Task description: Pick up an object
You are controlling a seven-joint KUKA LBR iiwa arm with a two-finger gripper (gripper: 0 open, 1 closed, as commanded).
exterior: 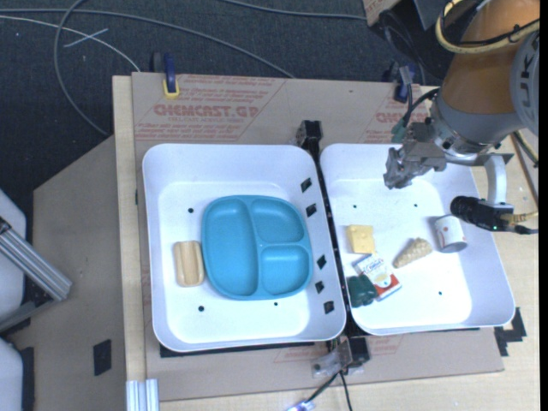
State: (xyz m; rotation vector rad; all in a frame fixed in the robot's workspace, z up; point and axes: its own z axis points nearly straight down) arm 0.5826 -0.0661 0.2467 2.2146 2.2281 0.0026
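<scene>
Arm over the right bin (479,302).
I see the jaws (396,178) above its far end, apart from the yellow block (360,237); I cannot tell their state.

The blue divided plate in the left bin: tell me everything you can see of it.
The blue divided plate is a light-blue, matte, plastic-looking tray with rounded corners and three compartments: one large on its left side, two smaller on its right. All three look bare. It lies flat, slightly turned, on the floor of the left bin, near the middle. A tan bread-like block lies right beside its left edge, possibly touching.
</scene>
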